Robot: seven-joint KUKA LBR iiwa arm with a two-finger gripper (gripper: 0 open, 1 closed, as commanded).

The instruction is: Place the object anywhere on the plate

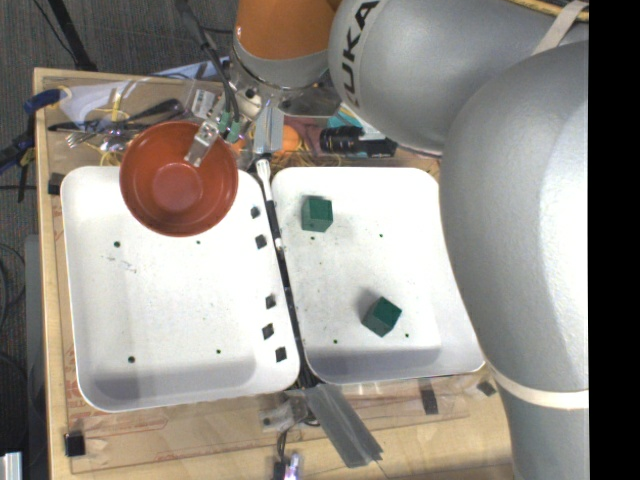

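Fingers point(205, 140) seen over far rim of round red-brown plate point(179, 178) in left white bin point(150, 368); grip state cannot be told. Green cubes point(317, 213) point(381, 316) lie in right bin point(420, 353), well apart from plate. Risk judged: nothing carried, plate nudged.

A robotics lab: a large grey industrial arm point(480, 88) with an orange band reaches over a wooden tabletop point(200, 438) carrying two shallow white bins point(150, 308) side by side, with loose cables point(110, 123) along the far edge and dark carpet point(100, 18) beyond.
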